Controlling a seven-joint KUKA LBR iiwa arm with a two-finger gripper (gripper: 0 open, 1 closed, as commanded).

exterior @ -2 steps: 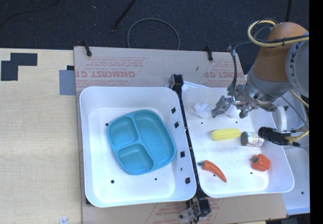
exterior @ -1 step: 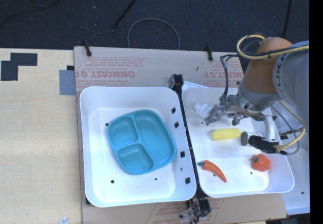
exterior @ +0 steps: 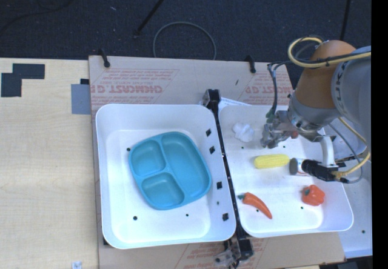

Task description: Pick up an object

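My gripper point(exterior: 271, 136) hangs over the right bin point(exterior: 339, 219), near its back middle. Just below it lies a yellow corn cob point(exterior: 271, 161), resting on the bin floor and apart from the fingers. A crumpled white object point(exterior: 244, 132) sits to the gripper's left. An orange carrot with a green top point(exterior: 257, 203) lies near the bin's front left. A red pepper-like toy point(exterior: 313, 195) sits at the front right. Nothing shows between the fingers.
The left bin point(exterior: 115, 134) holds a blue divided plate point(exterior: 168, 169). A black divider point(exterior: 219, 159) runs between the two bins. The arm's grey body and orange band point(exterior: 324, 80) stand over the right bin's back right corner.
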